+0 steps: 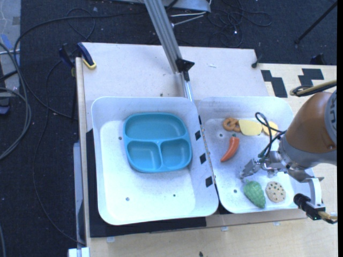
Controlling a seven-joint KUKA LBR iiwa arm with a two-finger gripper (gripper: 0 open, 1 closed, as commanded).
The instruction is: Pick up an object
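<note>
The right bin holds a red chilli pepper, a brown pretzel, a yellow lemon-like piece, a green leafy piece and a round cookie. My gripper hangs low over the right bin, just above the green piece and to the left of the cookie. Its metal fingers point left toward the bin's middle, and nothing shows between them. The orange-banded wrist covers the bin's right side.
The left bin carries a blue three-compartment tray. A slanted metal pole rises behind the bins. Black cable loops near the yellow piece. Cables lie on the dark floor around the bench.
</note>
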